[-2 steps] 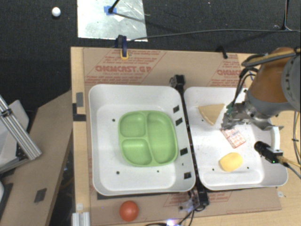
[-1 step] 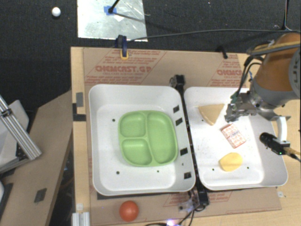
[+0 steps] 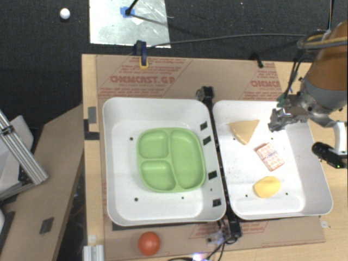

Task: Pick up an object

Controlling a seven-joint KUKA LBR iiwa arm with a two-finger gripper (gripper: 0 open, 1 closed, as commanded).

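The right bin [image 3: 315, 200] holds three objects: a tan wedge-shaped piece [image 3: 244, 130] at its upper left, a small pink and white patterned box [image 3: 269, 156] in the middle, and a yellow rounded object [image 3: 266, 187] lower down. My gripper [image 3: 277, 122] hangs over the upper part of this bin, just right of the tan wedge and above the patterned box. Nothing shows between its fingers. The grey arm with its orange band [image 3: 329, 64] comes in from the upper right.
The left bin [image 3: 117, 145] holds a green divided tray [image 3: 170, 159]. A red ball [image 3: 149, 243] lies on the cardboard below the bins. Black clips [image 3: 212, 173] line the seam between bins. A blue clamp [image 3: 141, 53] sits at the cardboard's far edge.
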